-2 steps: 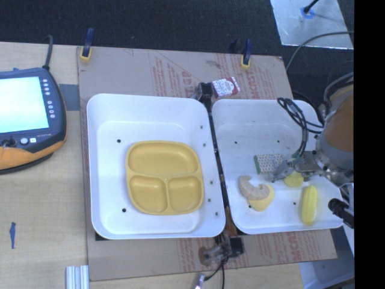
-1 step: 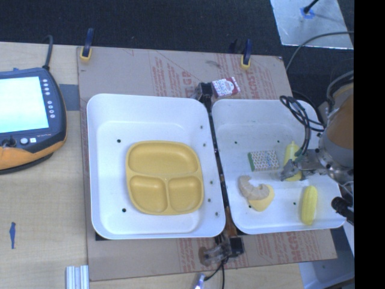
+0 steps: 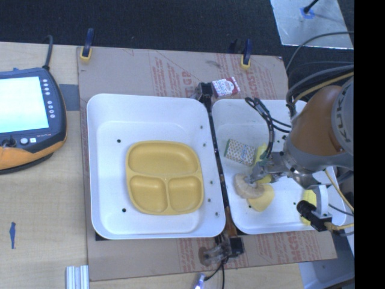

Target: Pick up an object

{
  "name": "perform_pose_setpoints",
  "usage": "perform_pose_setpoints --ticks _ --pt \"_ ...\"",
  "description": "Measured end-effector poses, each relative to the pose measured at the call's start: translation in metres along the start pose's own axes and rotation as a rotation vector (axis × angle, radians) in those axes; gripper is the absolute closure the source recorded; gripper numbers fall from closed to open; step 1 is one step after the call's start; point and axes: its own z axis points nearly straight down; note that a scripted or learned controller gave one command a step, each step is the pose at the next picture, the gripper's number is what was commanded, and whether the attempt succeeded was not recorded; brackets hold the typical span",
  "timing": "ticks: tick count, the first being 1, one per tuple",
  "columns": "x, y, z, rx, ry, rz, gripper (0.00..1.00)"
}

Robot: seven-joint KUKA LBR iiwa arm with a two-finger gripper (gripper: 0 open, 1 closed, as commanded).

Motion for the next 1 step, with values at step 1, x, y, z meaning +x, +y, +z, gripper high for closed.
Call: perform_pose_setpoints --ticks 1 --pt "0.0546 0.0103 -0.1003 -0.001 0.001 0.003 1.00"
